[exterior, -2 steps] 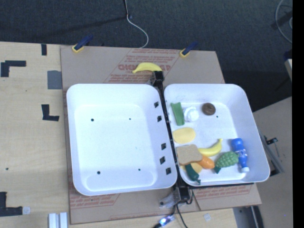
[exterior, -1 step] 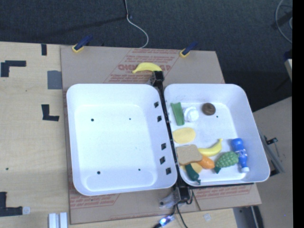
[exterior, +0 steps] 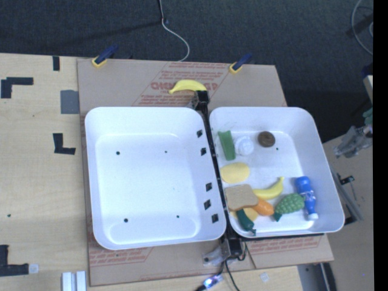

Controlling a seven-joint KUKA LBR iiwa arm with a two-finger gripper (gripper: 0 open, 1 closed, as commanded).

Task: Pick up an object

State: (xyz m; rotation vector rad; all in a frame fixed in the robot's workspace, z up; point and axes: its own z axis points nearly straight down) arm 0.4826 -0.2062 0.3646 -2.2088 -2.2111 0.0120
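Toys fill your right bin [exterior: 303, 123]: a banana [exterior: 270, 189], a blue bottle [exterior: 306, 194], a green block [exterior: 227, 144]. You cannot tell how the arm's [exterior: 357, 139] grip stands.

Tool [exterior: 356, 139] at far right, low.

1. A brown cardboard sheet [exterior: 254, 80] with red print lay under both white bins on the wooden counter [exterior: 36, 180].
2. Two clamps with blue handles and yellow tips [exterior: 104, 55] [exterior: 240, 61] sat at the sheet's far corners.
3. A thin white cable [exterior: 176, 35] curved across the dark floor [exterior: 273, 17] beyond the counter.
4. Black tape marks [exterior: 15, 85] [exterior: 60, 144] showed on the counter's left part.
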